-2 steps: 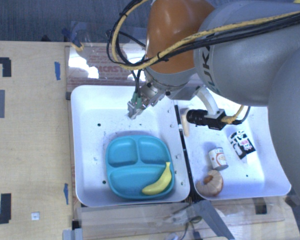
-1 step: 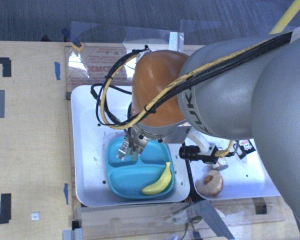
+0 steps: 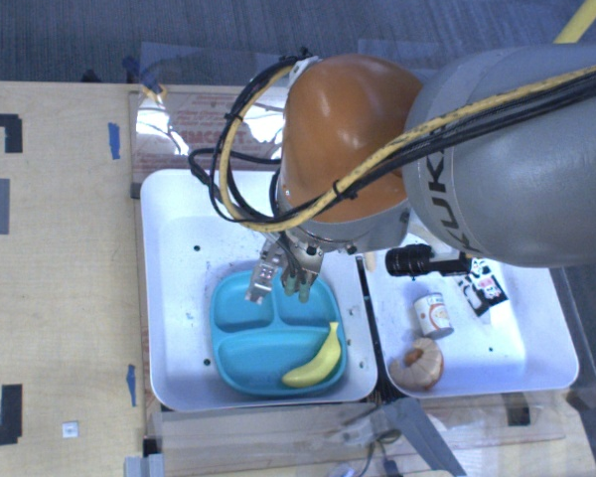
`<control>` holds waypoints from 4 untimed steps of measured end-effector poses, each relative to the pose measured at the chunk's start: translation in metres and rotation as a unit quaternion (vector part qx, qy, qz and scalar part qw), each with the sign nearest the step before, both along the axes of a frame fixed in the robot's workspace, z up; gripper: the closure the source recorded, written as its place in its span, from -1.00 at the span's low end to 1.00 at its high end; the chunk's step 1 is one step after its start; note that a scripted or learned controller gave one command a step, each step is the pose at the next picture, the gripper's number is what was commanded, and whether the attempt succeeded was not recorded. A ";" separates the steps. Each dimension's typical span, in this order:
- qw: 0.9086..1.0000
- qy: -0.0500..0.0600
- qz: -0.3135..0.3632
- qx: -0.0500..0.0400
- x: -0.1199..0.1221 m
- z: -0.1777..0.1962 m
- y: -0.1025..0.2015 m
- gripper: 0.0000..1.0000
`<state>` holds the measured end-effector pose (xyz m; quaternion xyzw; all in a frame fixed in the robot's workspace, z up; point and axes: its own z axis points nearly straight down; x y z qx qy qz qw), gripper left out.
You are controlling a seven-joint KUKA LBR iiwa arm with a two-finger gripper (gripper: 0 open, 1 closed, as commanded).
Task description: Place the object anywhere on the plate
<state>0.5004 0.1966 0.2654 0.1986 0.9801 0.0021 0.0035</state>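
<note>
When viewed from above, shows a yellow banana (image 3: 316,361) lying flat in the wide lower compartment of a blue divided plate (image 3: 240,311), toward its right end and free of the hand (image 3: 281,284). Finds the hand just over the plate's two upper compartments, fingers spread with nothing between them, below the grey arm (image 3: 517,167). Has the plate in the left white bin (image 3: 169,266) on the counter (image 3: 50,296), and in the right bin (image 3: 536,356) a small white-and-orange can (image 3: 432,314), a round brown lump (image 3: 417,364) near it, and a small black-and-white item (image 3: 485,291).
</note>
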 end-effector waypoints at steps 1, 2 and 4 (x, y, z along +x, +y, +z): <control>0.998 0.004 0.064 -0.001 -0.021 -0.155 0.029 1.00; 0.970 0.001 0.244 -0.001 -0.020 -0.141 0.025 1.00; 0.952 -0.001 0.307 -0.003 0.015 -0.108 -0.050 -1.00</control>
